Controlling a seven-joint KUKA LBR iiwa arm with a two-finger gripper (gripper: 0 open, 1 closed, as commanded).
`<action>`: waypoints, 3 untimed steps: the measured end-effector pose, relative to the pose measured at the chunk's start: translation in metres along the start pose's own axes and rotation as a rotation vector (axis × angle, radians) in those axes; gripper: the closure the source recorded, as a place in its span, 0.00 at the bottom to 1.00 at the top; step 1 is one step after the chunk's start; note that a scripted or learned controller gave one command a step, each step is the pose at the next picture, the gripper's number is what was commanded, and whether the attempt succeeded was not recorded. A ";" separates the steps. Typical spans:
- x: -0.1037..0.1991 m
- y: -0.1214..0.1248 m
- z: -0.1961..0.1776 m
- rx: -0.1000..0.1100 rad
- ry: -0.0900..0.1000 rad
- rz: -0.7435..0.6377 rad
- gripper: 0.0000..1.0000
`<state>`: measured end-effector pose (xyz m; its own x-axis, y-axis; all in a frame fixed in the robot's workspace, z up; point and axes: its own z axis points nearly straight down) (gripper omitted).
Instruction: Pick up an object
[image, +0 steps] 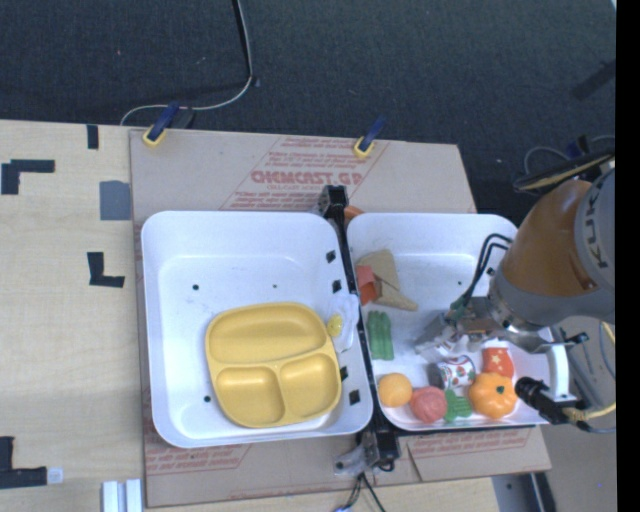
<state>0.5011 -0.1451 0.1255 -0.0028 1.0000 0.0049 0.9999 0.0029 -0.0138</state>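
We're in the reach/descend step, nothing lifted yet as far as we can judge. Nearest edge of the right white plastic bin (420, 232): round orange toy fruit (395, 388), pinkish-red round toy (428, 403), small green piece (457, 406) and orange pumpkin-shaped toy (493, 394) in a row, a white-and-red cup-like item (456, 372) just behind. Mid-bin, the hand (450, 332) sits low over that cluster, arm coming in from the right; we cannot tell how far open it is or whether it has anything, too dark and blurred. Next move: pick one target, likely the cup-like item, and close cleanly without nudging neighbours. Further back: green ridged strip (380, 334), tan cardboard-like wedge (388, 280). Left bin (170, 240) holds a yellow compartment tray (272, 360).
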 end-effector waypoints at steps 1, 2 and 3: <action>0.002 -0.017 0.042 -0.016 -0.006 0.003 0.00; 0.002 -0.016 0.029 -0.017 -0.005 0.003 1.00; 0.002 -0.016 0.030 -0.016 -0.005 0.003 0.00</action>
<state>0.4847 -0.1434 0.0956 -0.0001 1.0000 0.0004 1.0000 0.0001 0.0019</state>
